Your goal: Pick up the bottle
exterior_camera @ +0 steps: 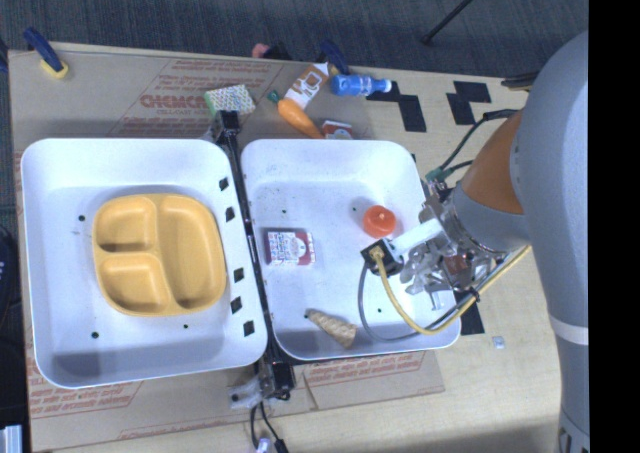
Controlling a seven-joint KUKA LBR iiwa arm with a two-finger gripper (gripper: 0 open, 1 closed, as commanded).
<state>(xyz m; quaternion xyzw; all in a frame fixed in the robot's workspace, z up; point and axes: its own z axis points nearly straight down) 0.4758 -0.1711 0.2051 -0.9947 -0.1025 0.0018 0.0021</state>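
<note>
yellow tray [158, 251] sitting in left bin [40, 241]; bottle [303, 87], white with orange label, lying behind right bin [330, 156], beside blue bottle [358, 86]; gripper [432, 281] hovering at right bin's right edge | grip state: cannot tell

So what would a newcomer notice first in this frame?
Probably the yellow divided tray sitting in the left bin. Next, the grey arm with its gripper at the right bin's right edge, near a small orange-red object. A blue bottle lies outside, behind the bins.
</note>
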